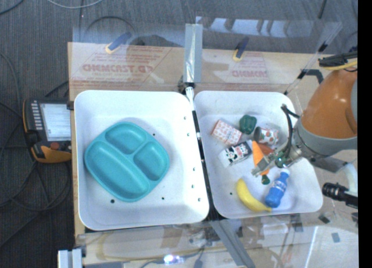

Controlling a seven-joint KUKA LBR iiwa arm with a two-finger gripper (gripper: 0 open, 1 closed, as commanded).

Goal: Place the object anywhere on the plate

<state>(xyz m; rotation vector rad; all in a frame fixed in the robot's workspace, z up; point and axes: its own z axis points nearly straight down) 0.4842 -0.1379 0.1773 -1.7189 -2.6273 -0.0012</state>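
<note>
1. Hand [273,165] low in right bin [302,203], among the toys by carrot [258,152]; can't tell its state.
2. Nothing lifted yet; teal plate [127,160] sits in left bin [93,214], awaiting the object.

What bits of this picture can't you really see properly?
- Pincer: too small and blurry in the camera view to tell if it grips anything.
- Carrot: its lower end is hidden behind the pincer.
- Small cartons: their printing is too tiny to read.
- Arm: cut off by the right edge.
</note>
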